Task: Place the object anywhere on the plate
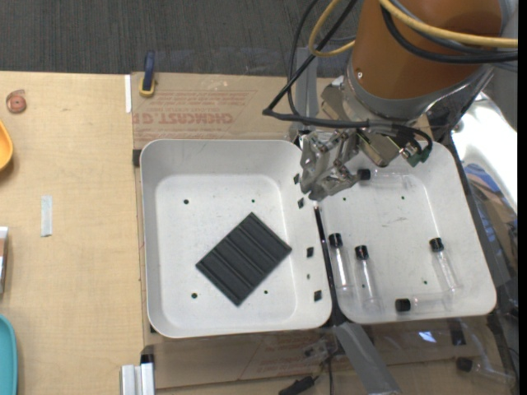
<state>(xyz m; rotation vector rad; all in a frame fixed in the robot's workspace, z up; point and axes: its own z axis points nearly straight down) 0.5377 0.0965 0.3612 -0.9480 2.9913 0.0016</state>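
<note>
Placement is our goal, and as we judge it the pick has not yet been made. Our end effector hangs at the upper left corner of the right bin, close to the wall shared with the left bin. The metal parts there blur together, so we cannot tell how the end effector is set, and we see nothing in it.

Candidate objects lie in the right bin: three clear tubes with black caps. One tube lies toward 7 o'clock in that bin, a second just beside it toward 6 o'clock, and a third well apart toward 4 o'clock. A small black piece sits near the lower rim, possibly a loose cap.

We take the dark ribbed slab, lying flat near the middle of the left bin and turned diagonally, to be the plate.

To do this step well, we should move the end effector toward 6 o'clock from where it is and centre it over one tube, closing across its narrow width, not along its length. The two tubes lying side by side risk being nudged together, so the lone tube at 4 o'clock looks the cleaner choice. Clear tubes will likely roll, so we should descend straight and confirm a firm hold before carrying toward 9 o'clock over the shared wall.
</note>
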